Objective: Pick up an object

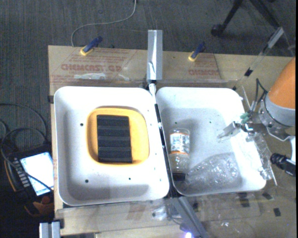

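Two white bins side by side on a surface, gripper (234, 128) low over the right bin (203, 99) near its right wall, fingers spread with nothing between them, small bottle (179, 145) and crumpled clear plastic (213, 169) inside, yellow tray with black insert (117, 136) in the left bin (69, 148).

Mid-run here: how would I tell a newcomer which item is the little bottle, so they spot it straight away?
Start at the right-hand bin, the one nearer the gripper. Along its left wall lies the small bottle, clear with a printed label and an orange end. Unlike the crumpled clear plastic bag beside it, it is rigid and labelled.
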Controlling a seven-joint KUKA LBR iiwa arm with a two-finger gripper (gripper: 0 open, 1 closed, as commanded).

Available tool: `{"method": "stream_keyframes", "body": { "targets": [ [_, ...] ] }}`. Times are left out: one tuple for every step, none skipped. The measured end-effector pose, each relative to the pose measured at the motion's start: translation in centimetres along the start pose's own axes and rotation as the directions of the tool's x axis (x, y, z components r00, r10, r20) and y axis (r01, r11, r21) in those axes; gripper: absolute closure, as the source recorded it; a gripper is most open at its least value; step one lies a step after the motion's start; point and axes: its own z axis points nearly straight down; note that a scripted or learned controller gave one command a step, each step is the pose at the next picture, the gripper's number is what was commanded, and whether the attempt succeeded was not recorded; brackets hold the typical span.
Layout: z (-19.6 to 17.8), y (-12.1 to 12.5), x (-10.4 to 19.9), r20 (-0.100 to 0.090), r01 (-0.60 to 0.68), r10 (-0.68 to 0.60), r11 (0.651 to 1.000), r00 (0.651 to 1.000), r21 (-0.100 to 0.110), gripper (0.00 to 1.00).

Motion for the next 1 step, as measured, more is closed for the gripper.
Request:
{"method": "stream_keyframes", "body": {
  "targets": [
    [-3.67,-2.94,1.54,0.0,0.047,-0.047,0.999,0.999,-0.001,0.0]
  ]
}}
